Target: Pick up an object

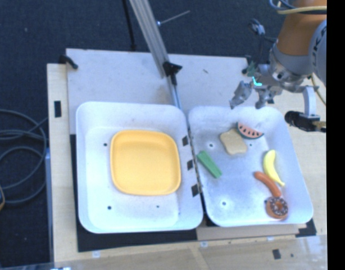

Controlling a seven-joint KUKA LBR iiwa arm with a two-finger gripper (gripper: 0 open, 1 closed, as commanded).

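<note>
the left bin (85, 151) holds a yellow square plate (145, 162), lying flat near its middle. just right of it, touching along the shared edge, sits the right bin (217, 207), where all the small things are gathered.

inside the right bin, taking its centre as the clock's hub: a green block (209, 165) lies at about nine o'clock, tilted on a diagonal. a tan toast-shaped piece (234, 143) rests toward twelve o'clock, and a watermelon slice (249, 131) sits just beside it, up and to the right (the two look to be touching or very nearly so). a banana (272, 167) lies at about three o'clock, with a sausage (267, 183) close below it at four o'clock, and a chocolate doughnut (276, 207) at five o'clock near the bin's lower right corner.

the gripper (253, 97) hangs over the far rim of the right bin, at about one o'clock, its two fingers spread apart and nothing between them. it is apart from the watermelon slice, the nearest object below it.
</note>
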